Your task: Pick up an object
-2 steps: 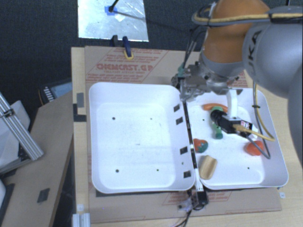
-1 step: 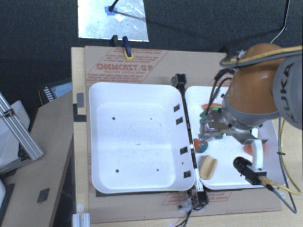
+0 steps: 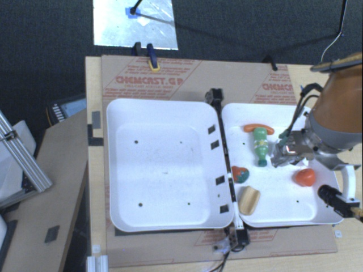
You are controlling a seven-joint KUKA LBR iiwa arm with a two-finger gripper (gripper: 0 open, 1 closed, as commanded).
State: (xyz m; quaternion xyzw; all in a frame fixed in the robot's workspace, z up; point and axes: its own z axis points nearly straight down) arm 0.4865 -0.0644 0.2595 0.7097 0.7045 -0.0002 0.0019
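Observation:
My gripper (image 3: pixel 282 154) hangs low over the right bin (image 3: pixel 272 217), just right of a green bottle (image 3: pixel 260 145) that lies along the bin floor. An orange carrot-like piece (image 3: pixel 258 128) lies at the bottle's far end. A red-orange tomato-like ball (image 3: pixel 305 177) rests to the gripper's near right. Near the bin's left wall sit a small teal and orange item (image 3: pixel 240 174) and a tan bread-like piece (image 3: pixel 249 200). Nothing shows between the fingers.
The left bin (image 3: pixel 164 163) sits beside the right one, with black clips (image 3: pixel 221 180) along the divider between them. The arm's orange band and grey body (image 3: pixel 340 112) overhang the right bin's far right side. A silver sheet (image 3: pixel 135 16) lies beyond the bench.

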